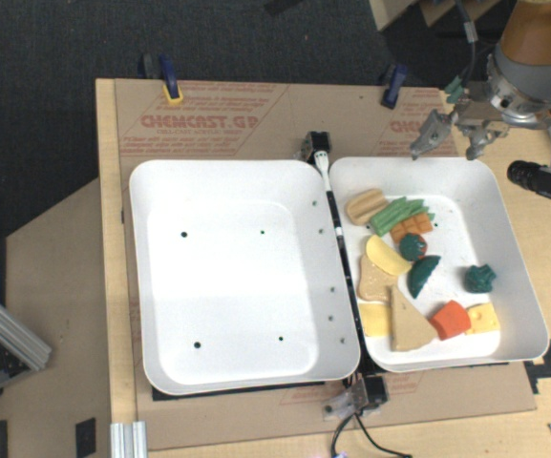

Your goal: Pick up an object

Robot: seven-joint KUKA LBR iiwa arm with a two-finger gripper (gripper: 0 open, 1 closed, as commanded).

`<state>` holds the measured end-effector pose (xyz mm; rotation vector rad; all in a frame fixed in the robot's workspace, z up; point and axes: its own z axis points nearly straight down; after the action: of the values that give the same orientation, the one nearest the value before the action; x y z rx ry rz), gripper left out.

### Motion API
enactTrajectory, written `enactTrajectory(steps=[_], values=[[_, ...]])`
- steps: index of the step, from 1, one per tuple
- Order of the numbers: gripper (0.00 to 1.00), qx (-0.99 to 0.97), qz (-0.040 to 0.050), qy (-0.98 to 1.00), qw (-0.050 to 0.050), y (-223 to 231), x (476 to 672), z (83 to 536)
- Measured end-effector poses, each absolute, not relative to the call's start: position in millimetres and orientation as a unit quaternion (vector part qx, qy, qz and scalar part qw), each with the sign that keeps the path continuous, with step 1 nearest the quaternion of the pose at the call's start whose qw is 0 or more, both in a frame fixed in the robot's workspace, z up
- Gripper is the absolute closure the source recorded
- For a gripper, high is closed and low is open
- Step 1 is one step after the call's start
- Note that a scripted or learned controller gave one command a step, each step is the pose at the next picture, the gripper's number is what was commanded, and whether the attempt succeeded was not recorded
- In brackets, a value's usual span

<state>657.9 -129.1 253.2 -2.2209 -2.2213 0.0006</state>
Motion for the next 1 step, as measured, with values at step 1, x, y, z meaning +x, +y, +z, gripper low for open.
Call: enactTrajectory(steps=[1], values=[[0.00,-0.706,0.0021,-0.708,0.004,-105.6,664.6,88.1]])
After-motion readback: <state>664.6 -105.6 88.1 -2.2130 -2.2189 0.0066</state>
